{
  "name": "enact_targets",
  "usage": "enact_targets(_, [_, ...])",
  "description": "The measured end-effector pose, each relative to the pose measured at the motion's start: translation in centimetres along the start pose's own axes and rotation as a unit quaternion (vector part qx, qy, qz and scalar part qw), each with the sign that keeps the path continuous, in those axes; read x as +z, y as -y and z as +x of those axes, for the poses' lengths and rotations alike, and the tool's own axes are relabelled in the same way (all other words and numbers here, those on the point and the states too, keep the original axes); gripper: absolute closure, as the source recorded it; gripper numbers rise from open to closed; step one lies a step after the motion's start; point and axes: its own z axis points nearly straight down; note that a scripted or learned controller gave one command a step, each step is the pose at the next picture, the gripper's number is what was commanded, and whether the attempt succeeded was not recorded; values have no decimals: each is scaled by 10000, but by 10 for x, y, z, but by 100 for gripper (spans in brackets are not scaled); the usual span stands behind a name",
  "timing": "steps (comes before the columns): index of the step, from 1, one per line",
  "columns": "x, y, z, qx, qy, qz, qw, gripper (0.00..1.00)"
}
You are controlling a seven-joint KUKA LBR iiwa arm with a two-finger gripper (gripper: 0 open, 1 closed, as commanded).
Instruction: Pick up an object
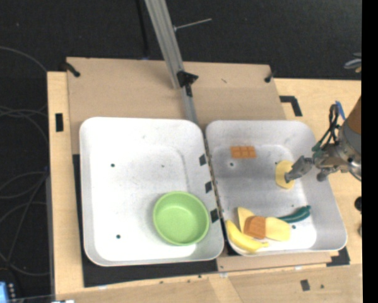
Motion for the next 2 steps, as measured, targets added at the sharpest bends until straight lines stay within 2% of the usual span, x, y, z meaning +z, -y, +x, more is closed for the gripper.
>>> enact_targets(1, [0,0,0,1,-1,-1,10000,0])
enact_targets(2, [52,11,-2,24,12,33,10000,0])
